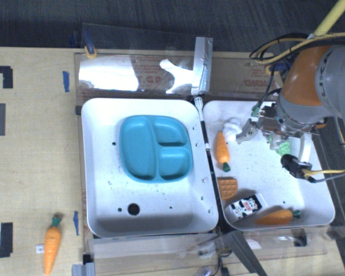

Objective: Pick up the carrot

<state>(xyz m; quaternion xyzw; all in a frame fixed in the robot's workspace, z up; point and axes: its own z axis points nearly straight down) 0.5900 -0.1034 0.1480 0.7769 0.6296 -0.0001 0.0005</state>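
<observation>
Carrot in the right bin, near its left wall.
Tapered, smooth orange with a green tip; the gripper hovers nearby, grip unclear. A glossy blue divided plate fills the left bin on the pale wooden bench.

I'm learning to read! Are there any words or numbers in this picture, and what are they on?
No words or numbers can be read here.
Cardboard wall behind the bins: faint reddish print, too blurred to read.
Small black-and-white box in the right bin: markings too small to read.
Little white tag beside the carrot on the bench: too small to read.
</observation>
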